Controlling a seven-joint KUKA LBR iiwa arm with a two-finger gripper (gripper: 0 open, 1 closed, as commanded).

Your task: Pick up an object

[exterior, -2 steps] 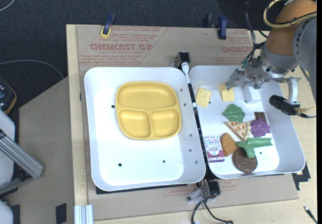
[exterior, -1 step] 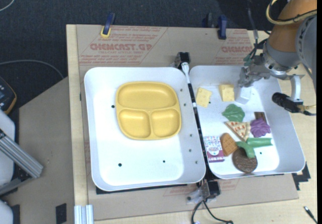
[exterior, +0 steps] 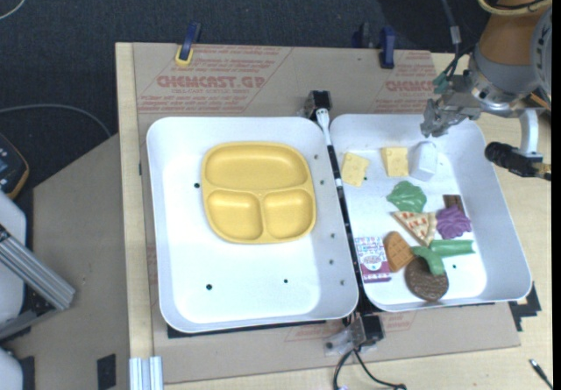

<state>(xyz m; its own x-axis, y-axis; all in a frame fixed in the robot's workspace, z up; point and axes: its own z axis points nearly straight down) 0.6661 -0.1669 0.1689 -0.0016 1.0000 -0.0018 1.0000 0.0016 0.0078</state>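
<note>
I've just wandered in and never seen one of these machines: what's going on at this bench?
A grey and orange robot arm reaches in over the right bin, its gripper hanging just above a small white object near the bin's far end. Toy food lies scattered there, including two cheese pieces and a pizza slice. The left bin holds a yellow divided plate.

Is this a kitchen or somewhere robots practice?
Probably a robot practice bench, not a kitchen. A robot arm with its hand reaches over two white bins, the food looks like toys, and clamps hold the board down.
</note>
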